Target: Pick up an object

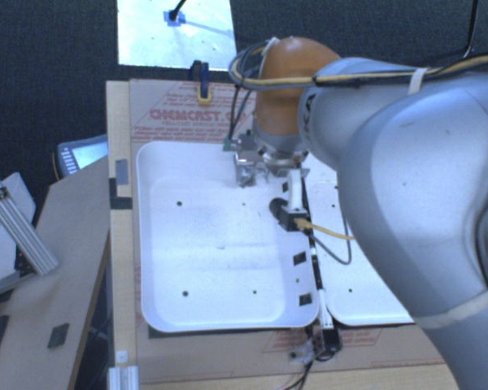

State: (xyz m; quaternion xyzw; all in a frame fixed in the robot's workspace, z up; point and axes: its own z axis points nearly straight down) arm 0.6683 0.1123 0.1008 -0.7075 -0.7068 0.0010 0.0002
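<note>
Claw [246,174] hangs low by the left bin's [159,218] far edge, near its far right corner, whether open or closed I cannot tell, seemingly there to grab an object, though none can be made out beneath it.

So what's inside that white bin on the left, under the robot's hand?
The left bin shows a bare white floor with small dark dots. The gripper hangs over its far edge, hiding that patch.
</note>
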